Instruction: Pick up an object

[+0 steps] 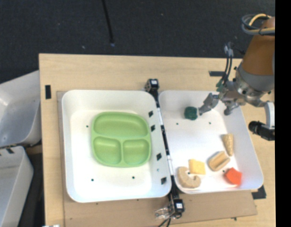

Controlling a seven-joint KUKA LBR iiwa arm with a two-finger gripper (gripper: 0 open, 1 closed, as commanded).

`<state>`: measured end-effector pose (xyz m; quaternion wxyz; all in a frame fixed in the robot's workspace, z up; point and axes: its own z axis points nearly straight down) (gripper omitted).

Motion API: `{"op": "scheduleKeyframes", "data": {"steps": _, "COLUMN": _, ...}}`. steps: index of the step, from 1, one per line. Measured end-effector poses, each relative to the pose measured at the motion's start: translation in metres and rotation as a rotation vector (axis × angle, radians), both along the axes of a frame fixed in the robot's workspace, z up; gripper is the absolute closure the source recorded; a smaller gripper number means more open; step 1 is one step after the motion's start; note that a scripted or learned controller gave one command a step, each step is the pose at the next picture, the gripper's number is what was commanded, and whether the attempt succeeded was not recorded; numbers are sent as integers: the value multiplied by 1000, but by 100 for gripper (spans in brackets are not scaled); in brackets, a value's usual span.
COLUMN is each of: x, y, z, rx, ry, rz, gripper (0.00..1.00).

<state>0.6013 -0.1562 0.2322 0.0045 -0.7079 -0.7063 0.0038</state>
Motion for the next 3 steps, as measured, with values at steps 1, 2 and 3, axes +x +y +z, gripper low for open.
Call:
{"op": "scheduleKeyframes", "data": {"steps": 1, "x": 2, "y": 0, "z": 7, "rx": -2, "ry": -12, "rz": 3, "gripper": 0}}
{"op": "scheduleKeyframes", "data": {"steps": 2, "x": 5, "y": 6, "z": -39, "rx": -3, "ry": -9, "rz": 4, "gripper": 0}}
{"op": "scheduleKeyframes", "data": {"steps": 3, "x": 6, "y": 3, "z": -102, "rx": -3, "ry": -9, "rz": 3, "gripper": 0}}
